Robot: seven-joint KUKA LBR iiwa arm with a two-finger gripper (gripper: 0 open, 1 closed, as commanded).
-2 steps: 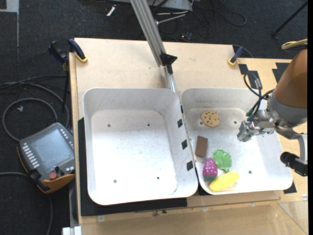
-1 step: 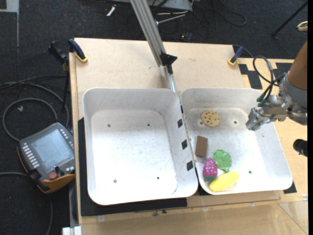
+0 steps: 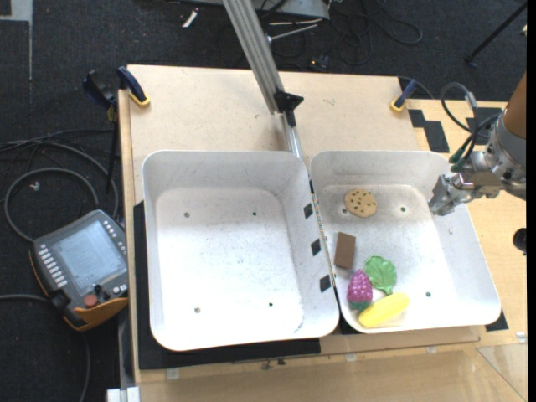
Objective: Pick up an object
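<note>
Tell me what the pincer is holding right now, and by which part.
Nothing is held: the pincer sits at the right bin's edge, apart from the toys.

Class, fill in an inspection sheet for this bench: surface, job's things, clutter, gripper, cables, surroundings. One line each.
Surface: wooden bench bearing left bin and right bin, side by side.
Job's things: cookie, brown block, purple grapes, green leaf and yellow piece, all in the right bin.
Clutter: two clamps at the bench's far corners.
Gripper: gripper above the right bin's right wall, holding nothing seen.
Cables: black cables on the floor beyond the bench.
Surroundings: teach pendant left of the bench; metal pole.
</note>
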